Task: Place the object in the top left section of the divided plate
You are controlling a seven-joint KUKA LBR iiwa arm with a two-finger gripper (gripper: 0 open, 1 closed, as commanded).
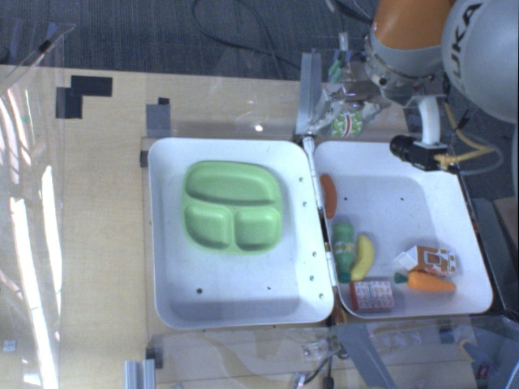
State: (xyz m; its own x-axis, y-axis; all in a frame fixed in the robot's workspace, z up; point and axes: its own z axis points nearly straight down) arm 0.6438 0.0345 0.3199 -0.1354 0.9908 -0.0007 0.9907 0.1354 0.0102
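The grey arm with its orange band [413, 10] is reaching in from the right, its end effector [347, 108] hanging above the far rim of the right bin and pinching a small white carton with red and green print [349, 122] between its fingers, clear of the bin floor. Below it, the shallow white right bin [405, 197] is holding a reddish sausage [328, 194] against its left wall, a green bottle [344, 248] lying just beside a yellow banana [364, 256], a red-and-white box [373, 295], a white-and-brown carton [430, 259] and an orange carrot [430, 282]. In the left bin [203, 298], a green divided plastic plate [233, 207] is sitting on the pale wooden worktop's [89, 241] far half.
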